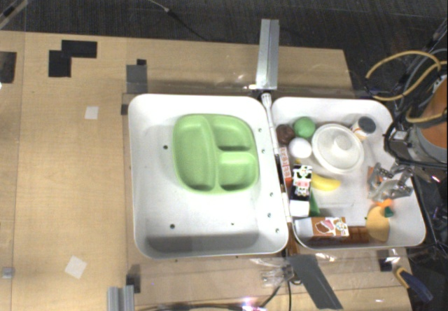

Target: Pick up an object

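My gripper (389,183) hangs over the right part of the right bin (417,232), with the arm (428,136) coming in from the right edge. Just below it lie a small orange and green piece (387,205) and a yellow pear-shaped toy (378,224). Further left in this bin are a white bowl (337,146), a green ball (304,127), a white ball (300,148), a brown ball (285,134), a yellow banana (323,182), a cow-patterned box (302,181) and a flat brown and white packet (330,227).
The left bin (150,229) holds a green divided plate (214,152). A metal post (268,54) stands behind the wall between the bins. Yellow and black cables (406,71) loop at the back right. The wooden bench top (63,183) spreads to the left.
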### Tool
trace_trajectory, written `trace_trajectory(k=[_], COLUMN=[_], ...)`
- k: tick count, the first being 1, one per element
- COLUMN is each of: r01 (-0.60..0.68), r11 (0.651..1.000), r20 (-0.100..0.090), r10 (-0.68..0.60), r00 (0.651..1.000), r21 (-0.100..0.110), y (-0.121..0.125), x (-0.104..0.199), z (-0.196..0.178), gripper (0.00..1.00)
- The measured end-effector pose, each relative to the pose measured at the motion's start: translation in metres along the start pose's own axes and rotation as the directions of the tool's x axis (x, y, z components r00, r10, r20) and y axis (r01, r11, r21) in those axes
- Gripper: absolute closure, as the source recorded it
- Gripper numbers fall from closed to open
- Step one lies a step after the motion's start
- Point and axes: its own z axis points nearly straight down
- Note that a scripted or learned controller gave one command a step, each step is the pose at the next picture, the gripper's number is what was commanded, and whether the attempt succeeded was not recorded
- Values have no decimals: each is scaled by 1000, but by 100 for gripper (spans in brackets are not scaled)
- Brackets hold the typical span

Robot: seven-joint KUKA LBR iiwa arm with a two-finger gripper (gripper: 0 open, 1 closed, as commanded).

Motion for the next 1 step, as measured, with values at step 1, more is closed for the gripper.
trace_trajectory(k=[1], r01=[342], r11=[940], r20=[0], r10=[-342], r00=[940], r21=[-3], y=[10], x=[8], z=[21], gripper=[100])
